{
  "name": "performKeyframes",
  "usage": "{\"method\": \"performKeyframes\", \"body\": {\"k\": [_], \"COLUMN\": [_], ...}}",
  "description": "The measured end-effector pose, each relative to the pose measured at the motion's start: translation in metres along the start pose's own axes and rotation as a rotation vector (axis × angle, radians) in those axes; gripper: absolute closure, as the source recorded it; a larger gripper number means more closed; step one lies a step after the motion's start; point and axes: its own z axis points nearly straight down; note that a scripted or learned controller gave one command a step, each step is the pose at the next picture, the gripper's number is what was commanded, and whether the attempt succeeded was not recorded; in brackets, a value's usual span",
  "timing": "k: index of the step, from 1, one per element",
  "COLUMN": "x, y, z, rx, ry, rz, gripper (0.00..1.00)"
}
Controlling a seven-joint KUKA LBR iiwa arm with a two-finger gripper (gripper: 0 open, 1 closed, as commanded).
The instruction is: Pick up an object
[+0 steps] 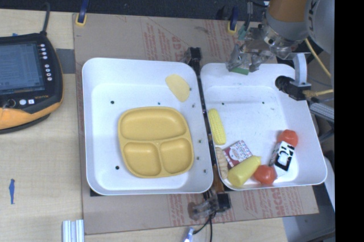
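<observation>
Tomato point(264, 174) in rt bin point(257, 83), gripper point(243, 62) above rim

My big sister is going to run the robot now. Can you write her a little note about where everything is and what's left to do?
Gripper: over the far rim of the right bin; I cannot tell how its jaws stand.
Right bin: corn cob, snack packet, yellow pepper, two tomatoes, black-and-white block.
Left bin: yellow divided plate, yellow slice.
Done: nothing is picked up.
Left: choose an object and grasp it.
</observation>
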Motion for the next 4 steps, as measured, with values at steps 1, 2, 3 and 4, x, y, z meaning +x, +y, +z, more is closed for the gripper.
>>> {"method": "performKeyframes", "body": {"k": [1, 2, 3, 4], "x": [0.071, 0.066, 0.111, 0.085], "y": [-0.015, -0.031, -0.067, -0.087], "z": [-0.006, -0.001, -0.014, -0.016], "rx": [0.003, 0.003, 0.003, 0.003], "ry": [-0.001, -0.003, -0.003, -0.004], "rz": [-0.001, 0.000, -0.002, -0.001], "gripper": [1.00, 1.00, 1.00, 1.00]}}
